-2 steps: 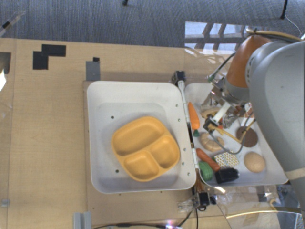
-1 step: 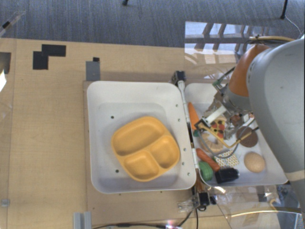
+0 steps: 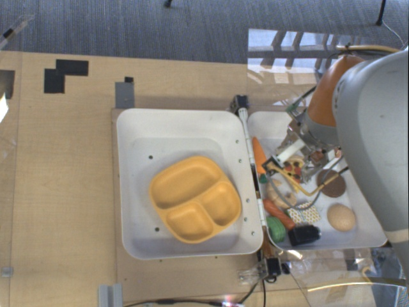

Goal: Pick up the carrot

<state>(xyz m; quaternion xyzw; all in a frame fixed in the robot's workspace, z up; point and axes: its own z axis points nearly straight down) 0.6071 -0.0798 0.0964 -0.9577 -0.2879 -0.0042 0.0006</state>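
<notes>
The carrot (image 3: 258, 153) is a long orange piece lying along the left wall of the right bin (image 3: 358, 235), pointing toward the back. My gripper (image 3: 299, 166) hangs low over the middle of that bin, just right of the carrot and apart from it. It sits above a small multicoloured item, and the wrist hides its tips. Nothing can be seen held in it.
A yellow divided plate (image 3: 195, 199) lies in the left bin (image 3: 137, 146). The right bin also holds a green item (image 3: 277, 228), a black object (image 3: 303, 235), a tan egg-shaped thing (image 3: 341, 217), a brown disc (image 3: 333, 186), an orange-red piece (image 3: 279, 210) and a patterned item (image 3: 306, 215).
</notes>
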